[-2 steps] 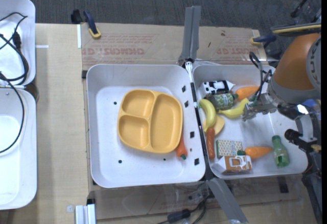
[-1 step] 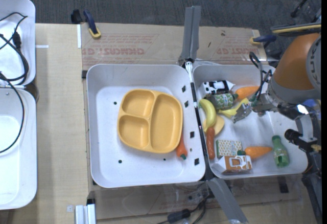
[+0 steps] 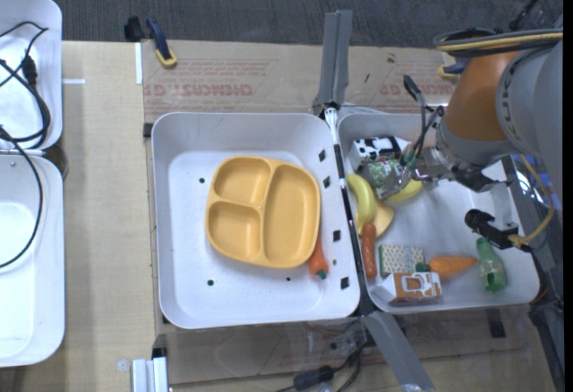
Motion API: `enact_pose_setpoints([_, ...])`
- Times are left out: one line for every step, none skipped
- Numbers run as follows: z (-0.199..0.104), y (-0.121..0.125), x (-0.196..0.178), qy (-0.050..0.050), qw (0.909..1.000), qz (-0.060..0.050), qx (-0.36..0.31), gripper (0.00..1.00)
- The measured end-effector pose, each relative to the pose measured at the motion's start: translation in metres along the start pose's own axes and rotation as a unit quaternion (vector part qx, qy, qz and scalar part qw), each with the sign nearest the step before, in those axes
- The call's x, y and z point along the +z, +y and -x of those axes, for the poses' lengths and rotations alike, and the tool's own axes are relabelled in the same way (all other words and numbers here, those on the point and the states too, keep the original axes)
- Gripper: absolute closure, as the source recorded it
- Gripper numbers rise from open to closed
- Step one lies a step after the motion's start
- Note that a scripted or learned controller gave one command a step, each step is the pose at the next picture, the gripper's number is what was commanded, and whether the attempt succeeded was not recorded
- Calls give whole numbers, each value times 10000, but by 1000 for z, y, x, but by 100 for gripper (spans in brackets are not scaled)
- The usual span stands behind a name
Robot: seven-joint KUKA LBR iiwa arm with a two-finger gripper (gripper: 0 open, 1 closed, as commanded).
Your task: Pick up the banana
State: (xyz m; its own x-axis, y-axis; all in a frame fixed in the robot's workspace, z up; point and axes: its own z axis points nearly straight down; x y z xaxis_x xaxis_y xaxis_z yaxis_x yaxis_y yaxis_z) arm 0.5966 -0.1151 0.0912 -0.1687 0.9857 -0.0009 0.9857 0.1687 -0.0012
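Down at the frame's lower right, a juice carton [image 3: 416, 285] and carrot [image 3: 452, 266] crowd the right bin [image 3: 448, 225]. Higher, the banana [image 3: 362, 200] lies against the bin's left wall, likely awkward to reach. The gripper [image 3: 403, 174] hovers just beside it; its spread is unclear.

Even, bright light — soft shadows
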Motion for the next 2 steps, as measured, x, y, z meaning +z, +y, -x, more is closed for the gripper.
enact_pose_setpoints([-45, -24, -100, -2, 10000, 0, 26, 0])
enact_pose_setpoints([-3, -23, 0, 1, 10000, -1, 90, 0])
